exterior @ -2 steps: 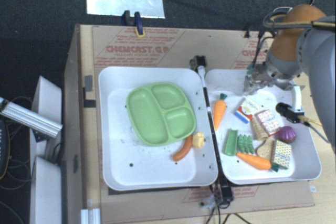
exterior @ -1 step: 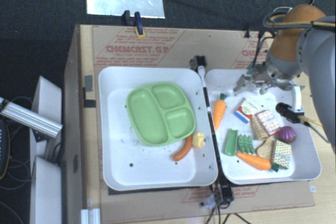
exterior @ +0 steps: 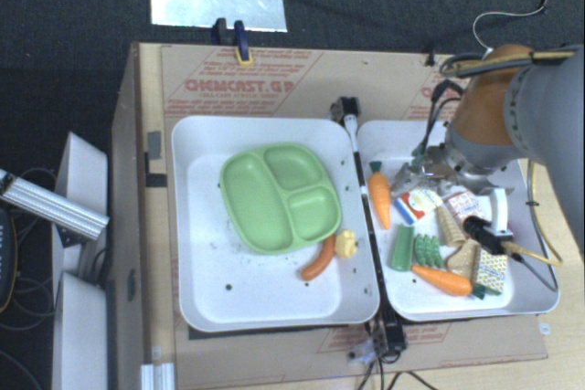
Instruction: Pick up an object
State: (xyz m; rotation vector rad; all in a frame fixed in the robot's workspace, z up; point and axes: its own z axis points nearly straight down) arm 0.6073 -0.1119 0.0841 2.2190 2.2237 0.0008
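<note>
My gripper hangs low over the upper middle of the right bin, open, with nothing between its fingers. Just below it lies a small red, white and blue piece. An orange carrot lies to its left along the bin's left wall. Nearer the front lie a second carrot, a flat green piece and a ridged green piece. A tan cone and a checkered piece lie to the right.
The left bin holds a green divided plate, a brown sausage and a small yellow piece. A white and red packet lies under the wrist. The arm covers the right bin's upper right.
</note>
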